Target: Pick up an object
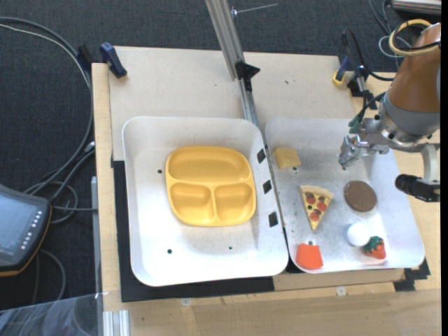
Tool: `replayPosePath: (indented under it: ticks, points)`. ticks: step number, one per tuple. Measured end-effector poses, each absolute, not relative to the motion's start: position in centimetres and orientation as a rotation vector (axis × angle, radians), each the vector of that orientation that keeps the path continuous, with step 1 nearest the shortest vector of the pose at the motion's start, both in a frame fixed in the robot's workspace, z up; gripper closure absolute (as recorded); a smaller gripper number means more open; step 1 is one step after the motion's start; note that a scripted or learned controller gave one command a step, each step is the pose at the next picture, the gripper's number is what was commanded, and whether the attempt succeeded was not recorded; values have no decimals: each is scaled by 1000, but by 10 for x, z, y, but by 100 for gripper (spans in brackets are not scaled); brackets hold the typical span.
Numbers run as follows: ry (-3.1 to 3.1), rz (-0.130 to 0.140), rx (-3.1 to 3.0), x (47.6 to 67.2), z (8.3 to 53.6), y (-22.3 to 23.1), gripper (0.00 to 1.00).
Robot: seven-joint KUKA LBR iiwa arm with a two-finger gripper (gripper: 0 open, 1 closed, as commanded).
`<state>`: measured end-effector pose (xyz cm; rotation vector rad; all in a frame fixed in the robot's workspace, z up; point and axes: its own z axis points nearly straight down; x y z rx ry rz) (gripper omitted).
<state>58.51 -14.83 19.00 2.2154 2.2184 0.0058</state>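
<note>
Fingers (345, 161) were seen at the upper part of the right bin (413, 222), pointed down over bare bin floor; whether they were apart or together could not be told at this resolution. Nothing was seen between them. The tips were placed between the yellow cheese-like piece (287, 157) on the view's left and the brown round cookie (360, 196) lower right, touching neither as far as could be judged. The grey wrist and orange band (418, 68) were seen reaching in from the view's right.

Step judged: approach or pre-grasp, nothing lifted yet. Nearest candidates were taken to be the cookie and the cheese piece. The next move was judged to need a sideways shift to centre over one item, then a descent with the fingers straddling it. The cookie looked flat and low, so a slip off the edge was considered likely; the cheese piece lay close to the bin wall, leaving little room on that side.

Count in right bin, six items: one cheese piece, one pizza slice (316, 205), one cookie, one white ball (358, 234), one strawberry (375, 248), one orange-red piece (309, 255) at the near edge.

Left bin (143, 187): one yellow divided tray (210, 185), three compartments. Two bins were counted on the bench (175, 82).
</note>
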Motion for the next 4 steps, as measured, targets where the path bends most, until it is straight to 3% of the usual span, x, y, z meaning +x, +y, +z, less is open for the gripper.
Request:
replayPosePath:
  ticks: [1,2,4]
  points:
    - [2217,7,2213,587,255,-149,100]
    - [2221,3,2217,588,262,-149,100]
    - [2231,2,2215,611,237,-48,100]
